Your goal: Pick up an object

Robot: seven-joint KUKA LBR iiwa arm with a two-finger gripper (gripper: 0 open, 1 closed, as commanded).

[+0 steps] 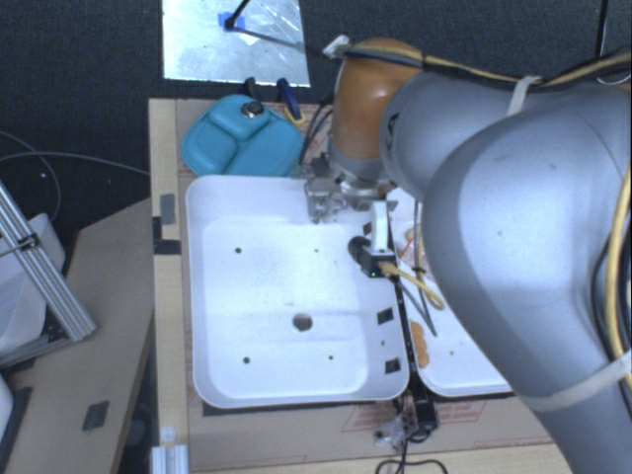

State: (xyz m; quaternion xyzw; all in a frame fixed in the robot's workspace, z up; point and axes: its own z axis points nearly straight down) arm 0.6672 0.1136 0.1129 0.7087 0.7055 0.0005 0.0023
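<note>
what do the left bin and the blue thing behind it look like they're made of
The left bin looks like moulded plastic, white and smooth: rounded corners, a soft sheen on its rim. The blue thing looks like plastic too, perhaps rubber, with a satin finish: soft rounded shapes and dull highlights. The view cannot settle which.

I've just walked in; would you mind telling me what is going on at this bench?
The grey arm reaches in from the right, with its gripper low over the far edge of the left bin. It is not seen holding anything, so the pick looks not yet done. The arm covers much of the right bin, where a small orange thing lies. A blue plastic thing sits behind the left bin, outside it.
</note>
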